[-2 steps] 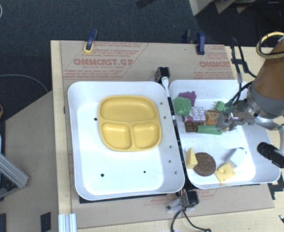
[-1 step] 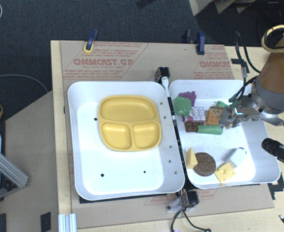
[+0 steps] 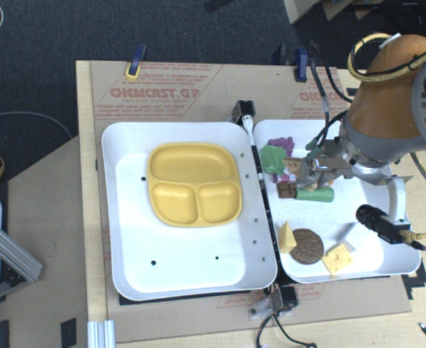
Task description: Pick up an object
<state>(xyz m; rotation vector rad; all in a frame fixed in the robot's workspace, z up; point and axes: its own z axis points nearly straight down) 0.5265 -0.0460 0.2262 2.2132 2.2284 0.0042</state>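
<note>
- Yellow wedge (image 3: 337,258), cheese-like with small holes and flat cut faces, lies at the near edge of the right bin (image 3: 365,194), a shallow white tray of smooth plastic with rounded corners.
- Just left of it sits a round brown biscuit (image 3: 307,246), flat, dark and matt with a slightly rough face.
- A second, paler wedge (image 3: 287,236) touches the biscuit's left rim and lies close to the wall between the two bins.
- Farther back in the same bin, a smooth green rod (image 3: 316,193) lies on its side, with a small dark brown block (image 3: 287,190) just to its left.
- Behind these are a soft-edged green leafy piece (image 3: 273,158) and, touching its far side, a knobbly purple piece (image 3: 285,144).
- The hand (image 3: 316,174) hangs low over the green rod and the brown block, below the grey wrist and orange band. Whether it is apart, together or clamped on anything cannot be told, as the metal parts crowd together there.
- The left bin (image 3: 125,216), white and glossy like its neighbour, holds a matt yellow plate (image 3: 194,183) with rounded corners and three hollows: one wide one at the back and two smaller ones at the front.
- Both bins rest on a flat brown worktop (image 3: 183,93) printed with red lettering.
</note>
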